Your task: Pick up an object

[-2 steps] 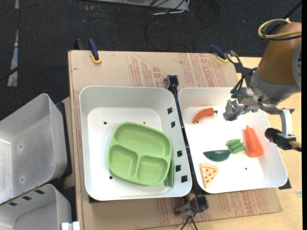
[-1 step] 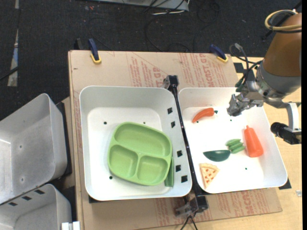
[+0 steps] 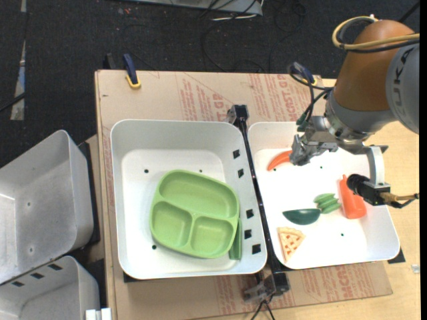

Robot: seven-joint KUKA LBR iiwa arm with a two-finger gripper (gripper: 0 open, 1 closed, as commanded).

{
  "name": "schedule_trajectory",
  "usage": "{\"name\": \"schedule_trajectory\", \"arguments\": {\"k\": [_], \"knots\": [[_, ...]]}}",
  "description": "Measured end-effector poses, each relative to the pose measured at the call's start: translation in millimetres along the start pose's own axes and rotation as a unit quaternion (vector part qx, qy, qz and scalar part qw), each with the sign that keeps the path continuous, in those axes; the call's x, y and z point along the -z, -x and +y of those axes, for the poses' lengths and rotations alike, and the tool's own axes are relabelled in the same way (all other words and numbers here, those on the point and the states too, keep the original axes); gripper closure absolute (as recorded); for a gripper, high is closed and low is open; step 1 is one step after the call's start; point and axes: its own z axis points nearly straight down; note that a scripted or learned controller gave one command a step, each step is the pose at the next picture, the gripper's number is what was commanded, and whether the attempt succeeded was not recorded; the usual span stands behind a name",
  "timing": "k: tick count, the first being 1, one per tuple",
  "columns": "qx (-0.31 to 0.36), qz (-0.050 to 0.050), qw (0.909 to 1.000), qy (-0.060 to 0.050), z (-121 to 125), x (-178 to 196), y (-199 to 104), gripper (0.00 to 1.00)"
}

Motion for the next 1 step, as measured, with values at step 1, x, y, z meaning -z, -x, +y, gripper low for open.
{"name": "schedule_trajectory", "arguments": {"k": [1], "knots": [[0.000, 0.000, 1.0000, 0.000, -8.4, 4.7, -46.6, 1.00]]}}
